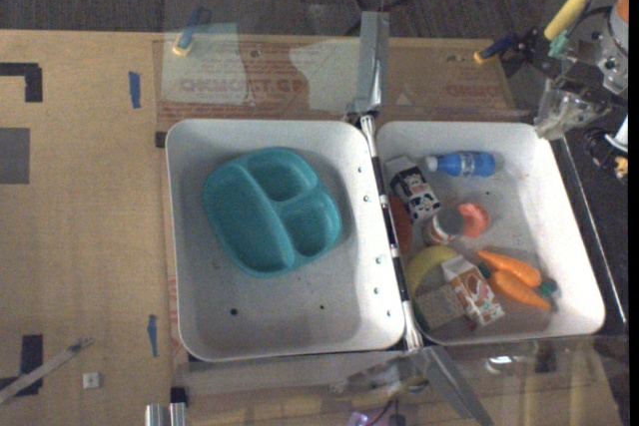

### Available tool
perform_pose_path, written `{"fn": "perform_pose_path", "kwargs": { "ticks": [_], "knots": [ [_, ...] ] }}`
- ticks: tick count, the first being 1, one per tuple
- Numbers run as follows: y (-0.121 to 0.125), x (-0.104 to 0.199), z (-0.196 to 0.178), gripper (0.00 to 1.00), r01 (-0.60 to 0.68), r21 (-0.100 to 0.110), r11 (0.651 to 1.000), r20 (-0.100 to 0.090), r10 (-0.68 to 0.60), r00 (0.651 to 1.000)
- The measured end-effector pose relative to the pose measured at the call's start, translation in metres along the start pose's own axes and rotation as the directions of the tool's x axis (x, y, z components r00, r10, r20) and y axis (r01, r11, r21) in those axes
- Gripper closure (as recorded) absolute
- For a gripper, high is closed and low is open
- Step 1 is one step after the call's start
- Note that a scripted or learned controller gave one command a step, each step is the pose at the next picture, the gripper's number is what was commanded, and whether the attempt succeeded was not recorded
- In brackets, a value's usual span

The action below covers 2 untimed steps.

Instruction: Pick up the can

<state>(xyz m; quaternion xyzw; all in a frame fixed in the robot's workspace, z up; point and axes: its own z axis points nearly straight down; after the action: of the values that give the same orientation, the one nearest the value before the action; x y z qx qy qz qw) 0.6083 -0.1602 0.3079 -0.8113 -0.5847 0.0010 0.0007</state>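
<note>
Two shallow white bins sit side by side on a tan bench, seen from above at a slant. Filling much of the left bin (200,314), toward its upper middle, is a teal divided plate (272,210) with three compartments, lying flat.

Several things are crowded into the right bin (574,254). A clear bottle with a blue label (462,164) lies on its side near the bin's top edge. Below and left of it, against the bin's left wall, is a small black-and-white carton (414,193). The can (440,226) stands near the middle of this bin, just beside a small salmon-pink object (473,219) on its right. Lower down, a yellow rounded object (431,264) touches a juice-box-like carton (461,296) near the bottom left corner. Two toy carrots (515,279) lie side by side to the right of that carton.

At the upper right of the frame, outside the right bin's top right corner, the gripper (561,115) hangs from the arm, well apart from the can. Whether its jaws are spread or pressed together cannot be told from this angle. Nothing is visible between them.
</note>
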Motion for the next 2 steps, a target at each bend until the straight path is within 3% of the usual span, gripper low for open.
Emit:
{"fn": "perform_pose_path", "kwargs": {
  "ticks": [1,2],
  "knots": [
    [-0.032,-0.043,0.031,1.00,0.037,-0.001,0.999,0.000,-0.037,0.999],
    [-0.081,-0.076,-0.006,1.00,0.141,0.000,0.990,-0.001,-0.141,0.990]
  ]
}}
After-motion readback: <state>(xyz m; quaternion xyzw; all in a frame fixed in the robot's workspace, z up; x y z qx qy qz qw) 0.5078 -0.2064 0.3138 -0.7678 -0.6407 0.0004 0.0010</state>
